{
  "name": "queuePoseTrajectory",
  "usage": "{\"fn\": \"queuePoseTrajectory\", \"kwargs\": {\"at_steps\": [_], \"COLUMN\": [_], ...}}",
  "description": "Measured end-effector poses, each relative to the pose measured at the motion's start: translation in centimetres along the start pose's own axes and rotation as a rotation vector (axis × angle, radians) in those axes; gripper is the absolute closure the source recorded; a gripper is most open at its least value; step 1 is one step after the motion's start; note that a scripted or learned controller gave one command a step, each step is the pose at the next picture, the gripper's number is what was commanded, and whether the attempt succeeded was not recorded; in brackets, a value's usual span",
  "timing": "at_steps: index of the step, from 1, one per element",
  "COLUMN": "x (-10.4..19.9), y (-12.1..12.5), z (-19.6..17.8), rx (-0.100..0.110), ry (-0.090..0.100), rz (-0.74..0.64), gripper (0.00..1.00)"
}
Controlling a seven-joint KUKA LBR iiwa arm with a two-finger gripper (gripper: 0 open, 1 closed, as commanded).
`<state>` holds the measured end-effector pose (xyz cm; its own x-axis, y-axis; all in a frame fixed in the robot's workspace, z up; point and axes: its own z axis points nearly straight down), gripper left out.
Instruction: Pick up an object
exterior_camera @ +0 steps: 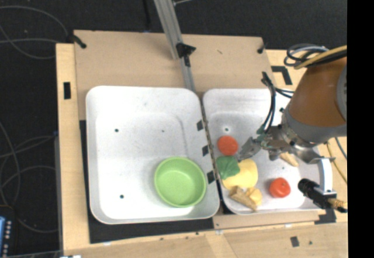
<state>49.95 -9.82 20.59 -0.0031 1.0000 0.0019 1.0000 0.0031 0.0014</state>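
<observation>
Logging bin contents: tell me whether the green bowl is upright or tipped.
Upright: the green bowl in the left bin shows its round open mouth facing up.

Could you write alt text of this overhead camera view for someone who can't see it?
A robot arm's gripper hangs over the right white bin, above toy food: two red pieces and a yellow lump. The left bin holds a green bowl.

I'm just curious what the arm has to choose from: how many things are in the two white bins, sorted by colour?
Green: 2, a bowl in the left bin and a small piece in the right bin
Orange-red: 2, and
Yellow: 2, a big block and a small chunk
Total: 6
</observation>
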Motion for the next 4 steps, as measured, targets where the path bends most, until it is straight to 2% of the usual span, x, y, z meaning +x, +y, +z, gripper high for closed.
{"fn": "queuePoseTrajectory", "kwargs": {"at_steps": [1,2,3,4], "x": [0.0,-0.3,-0.6,-0.5], "y": [0.0,0.2,0.5,0.7], "z": [0.0,6.3,10.3,9.1], "rx": [-0.001,0.006,-0.005,-0.011], "ry": [0.000,-0.004,-0.005,-0.002], "rz": [0.003,0.004,0.006,0.011], "gripper": [0.00,0.00,0.00,1.00]}}
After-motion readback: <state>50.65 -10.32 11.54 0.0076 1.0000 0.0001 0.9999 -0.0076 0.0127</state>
